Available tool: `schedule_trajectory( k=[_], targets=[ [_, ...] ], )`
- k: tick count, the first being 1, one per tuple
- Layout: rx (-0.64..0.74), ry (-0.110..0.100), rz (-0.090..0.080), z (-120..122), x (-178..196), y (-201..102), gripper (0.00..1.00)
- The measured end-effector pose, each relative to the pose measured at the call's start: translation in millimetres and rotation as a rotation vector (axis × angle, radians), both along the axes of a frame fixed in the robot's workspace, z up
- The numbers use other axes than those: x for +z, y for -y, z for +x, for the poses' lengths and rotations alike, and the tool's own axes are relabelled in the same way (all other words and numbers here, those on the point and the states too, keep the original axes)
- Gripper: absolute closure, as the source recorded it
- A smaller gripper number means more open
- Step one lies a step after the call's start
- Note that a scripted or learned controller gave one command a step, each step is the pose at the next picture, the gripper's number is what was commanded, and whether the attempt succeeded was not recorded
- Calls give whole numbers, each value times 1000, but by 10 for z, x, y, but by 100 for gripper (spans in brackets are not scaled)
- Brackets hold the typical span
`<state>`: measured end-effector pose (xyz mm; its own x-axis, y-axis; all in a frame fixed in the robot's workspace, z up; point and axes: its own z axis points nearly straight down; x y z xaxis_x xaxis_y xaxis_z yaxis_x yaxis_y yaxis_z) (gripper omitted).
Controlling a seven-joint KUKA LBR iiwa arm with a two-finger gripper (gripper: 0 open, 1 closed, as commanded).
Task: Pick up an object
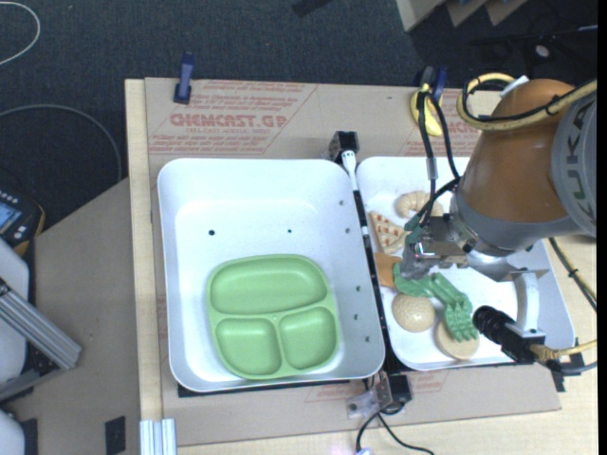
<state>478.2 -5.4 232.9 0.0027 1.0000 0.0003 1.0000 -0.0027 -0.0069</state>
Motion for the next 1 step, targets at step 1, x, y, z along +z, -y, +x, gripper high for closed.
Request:
schedule_trajectory(
  k=[1],
  targets=[
    [7,10,0,14,218,-397,100]
  ],
)
